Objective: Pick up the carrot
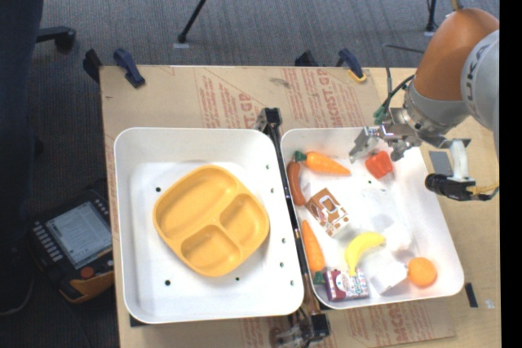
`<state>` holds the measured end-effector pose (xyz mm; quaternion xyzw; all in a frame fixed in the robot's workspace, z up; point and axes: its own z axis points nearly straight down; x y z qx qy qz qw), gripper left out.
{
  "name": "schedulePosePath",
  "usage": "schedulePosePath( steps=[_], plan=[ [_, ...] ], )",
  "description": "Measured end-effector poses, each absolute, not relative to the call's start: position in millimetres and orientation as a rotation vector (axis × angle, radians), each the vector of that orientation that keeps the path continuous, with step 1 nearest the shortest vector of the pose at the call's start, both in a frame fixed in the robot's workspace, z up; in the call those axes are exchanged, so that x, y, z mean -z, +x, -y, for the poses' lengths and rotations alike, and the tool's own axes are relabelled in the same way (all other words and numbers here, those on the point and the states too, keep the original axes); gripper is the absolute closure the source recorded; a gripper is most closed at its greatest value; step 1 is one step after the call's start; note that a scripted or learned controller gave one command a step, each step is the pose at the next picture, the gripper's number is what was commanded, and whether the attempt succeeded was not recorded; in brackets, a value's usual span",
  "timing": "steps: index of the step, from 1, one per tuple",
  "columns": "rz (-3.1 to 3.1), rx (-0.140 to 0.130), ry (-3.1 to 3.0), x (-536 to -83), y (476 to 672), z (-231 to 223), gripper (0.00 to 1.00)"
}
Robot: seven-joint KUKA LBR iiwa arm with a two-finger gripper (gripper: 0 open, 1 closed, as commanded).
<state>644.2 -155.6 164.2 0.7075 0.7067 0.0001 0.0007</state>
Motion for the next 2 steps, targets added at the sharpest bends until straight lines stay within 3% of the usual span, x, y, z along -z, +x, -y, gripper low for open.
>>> schedulePosePath(
  steps=[1, 2],
  plan=[
    [-2.227, 0.003, 2.222, -91, 643.3, 81, 0.0],
    [-2.219, 0.0, 2.222, -151, 644.2, 155, 0.0]
  ],
)
